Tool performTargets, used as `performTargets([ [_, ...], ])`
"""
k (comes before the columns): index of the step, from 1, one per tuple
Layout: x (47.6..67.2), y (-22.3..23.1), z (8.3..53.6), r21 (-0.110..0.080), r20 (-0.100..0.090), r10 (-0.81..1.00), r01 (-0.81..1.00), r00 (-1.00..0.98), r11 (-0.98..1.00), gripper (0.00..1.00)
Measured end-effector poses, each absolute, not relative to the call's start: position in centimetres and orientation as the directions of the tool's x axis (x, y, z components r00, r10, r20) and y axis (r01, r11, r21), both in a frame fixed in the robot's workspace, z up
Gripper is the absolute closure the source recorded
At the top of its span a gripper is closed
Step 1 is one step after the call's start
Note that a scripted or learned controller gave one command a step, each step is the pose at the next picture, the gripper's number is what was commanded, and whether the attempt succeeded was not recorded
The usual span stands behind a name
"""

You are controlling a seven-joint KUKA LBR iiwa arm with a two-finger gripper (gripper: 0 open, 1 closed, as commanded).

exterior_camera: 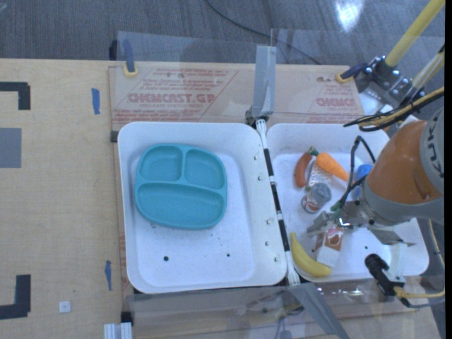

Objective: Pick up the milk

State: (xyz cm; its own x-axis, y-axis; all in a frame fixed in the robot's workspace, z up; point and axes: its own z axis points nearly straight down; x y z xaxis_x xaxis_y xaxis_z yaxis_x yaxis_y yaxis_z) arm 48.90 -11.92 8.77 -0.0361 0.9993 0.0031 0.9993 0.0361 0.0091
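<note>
The tabletop (56, 189) is pale wood-grain board, flat and matte, and on it sit two shallow white bins side by side. The left bin (141, 260) is speckled plastic with rounded corners and holds a teal divided plate (181, 186), smooth and three-sectioned. The right bin (282, 143) is the crowded one, and my arm (402, 179), grey with its glossy orange band, reaches over it from the right.

My pincer (330, 222) hangs low over the middle of that bin, right above the clutter. Whether it is wide or narrow I cannot tell; the metal parts blur against what lies beneath.

The milk (332, 240), as I judge it, is the small boxy carton with a brown-and-white printed face, lying just under and slightly in front of my pincer. Touching or nearly touching its lower left is a banana (308, 258), curved, yellow and smooth. Just behind sits a short can (315, 198) with a shiny rim, then a reddish sausage (304, 168) and an orange carrot (330, 166), both tapered and slick-looking.

The risk, I think, is the crowding: closing here could catch the can or nudge the banana instead. The carton's flat glossy sides may also slip out if I pinch it off-centre or across a corner.
</note>
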Motion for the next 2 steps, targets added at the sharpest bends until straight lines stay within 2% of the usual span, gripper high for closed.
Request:
performTargets([
  [1,49.0,-12.1,9.5,0.008,0.003,0.999,0.999,-0.032,0.032,1.00],
  [2,55.1,-4.3,18.1,-0.005,-0.001,0.997,0.997,0.073,-0.073,1.00],
])
